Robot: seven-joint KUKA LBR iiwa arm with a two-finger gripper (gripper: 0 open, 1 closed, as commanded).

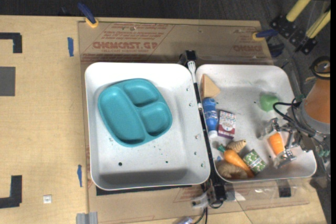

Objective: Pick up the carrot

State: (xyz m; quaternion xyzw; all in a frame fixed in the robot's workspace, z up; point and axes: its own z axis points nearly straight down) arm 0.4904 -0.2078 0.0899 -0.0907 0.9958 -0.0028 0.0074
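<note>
Gripper [279, 145] at right bin [247, 77] right edge, fingers closed on orange carrot [275, 143], lifting it for pickup.

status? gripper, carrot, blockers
Gripper low in right bin, an orange piece between its fingers. Carrot lies among clutter, front of bin; green packet touching.

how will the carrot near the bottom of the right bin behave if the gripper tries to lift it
The carrot looks like a smooth, tapered toy, so it is probably stiff and light, and may slip or roll from a pinch. It lies wedged among a green-labelled item and a brownish piece, so neighbours would likely shift. The gripper sits to its right.
</note>
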